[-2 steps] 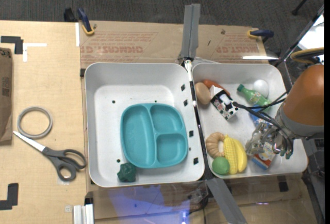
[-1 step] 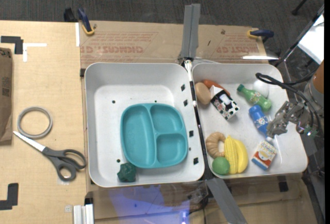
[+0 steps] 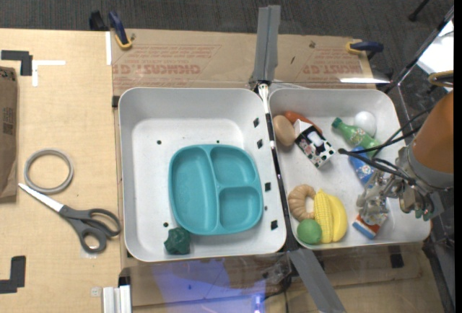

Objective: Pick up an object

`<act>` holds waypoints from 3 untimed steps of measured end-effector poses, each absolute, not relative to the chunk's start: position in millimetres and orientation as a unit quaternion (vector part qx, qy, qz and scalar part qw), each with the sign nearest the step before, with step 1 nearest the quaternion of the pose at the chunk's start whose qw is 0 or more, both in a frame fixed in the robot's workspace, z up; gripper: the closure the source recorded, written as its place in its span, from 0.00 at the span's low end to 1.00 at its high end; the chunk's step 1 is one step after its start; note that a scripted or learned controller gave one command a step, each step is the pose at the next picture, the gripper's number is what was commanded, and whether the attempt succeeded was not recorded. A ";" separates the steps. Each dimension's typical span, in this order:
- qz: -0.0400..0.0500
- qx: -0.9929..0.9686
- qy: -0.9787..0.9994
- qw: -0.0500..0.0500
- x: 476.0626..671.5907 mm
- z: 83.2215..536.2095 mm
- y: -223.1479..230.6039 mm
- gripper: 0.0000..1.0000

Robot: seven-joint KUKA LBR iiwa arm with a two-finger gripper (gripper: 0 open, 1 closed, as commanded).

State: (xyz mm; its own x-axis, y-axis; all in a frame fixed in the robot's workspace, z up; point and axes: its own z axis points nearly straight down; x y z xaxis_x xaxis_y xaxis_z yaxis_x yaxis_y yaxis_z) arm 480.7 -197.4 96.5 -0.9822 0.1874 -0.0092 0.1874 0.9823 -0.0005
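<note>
My gripper (image 3: 375, 205) hangs low over the front right corner of the right bin (image 3: 339, 94). Directly beneath it lies a small white, blue and red packet (image 3: 366, 228). I cannot tell whether they touch. To its left lie a yellow corn cob (image 3: 330, 215), a green ball (image 3: 309, 231) and a tan ring-shaped pastry (image 3: 301, 200). Further back are a black-and-white carton (image 3: 315, 145), a brown egg-shaped item (image 3: 284, 131), a green bottle (image 3: 355, 133), a white ball (image 3: 365, 120) and a blue packet (image 3: 363, 166).
The left bin (image 3: 144, 131) holds a teal divided plate (image 3: 215, 189) and a dark green lump (image 3: 177, 241) at its front. Scissors (image 3: 79, 220) and a tape roll (image 3: 48, 169) lie on the bench to the left. Cables (image 3: 379, 149) trail from the arm (image 3: 437, 146) over the right bin.
</note>
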 end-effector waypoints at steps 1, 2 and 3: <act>0.000 0.186 0.983 0.001 491.0 92.0 -153.7 1.00; 0.000 0.185 0.983 0.002 491.9 101.1 -153.2 1.00; 0.000 0.201 0.980 0.002 492.5 219.0 -124.8 1.00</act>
State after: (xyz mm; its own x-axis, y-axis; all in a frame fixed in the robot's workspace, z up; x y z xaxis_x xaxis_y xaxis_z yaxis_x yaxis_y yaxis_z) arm 492.5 -124.8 219.0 -0.9191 0.3939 -0.0041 0.3939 0.9192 0.0007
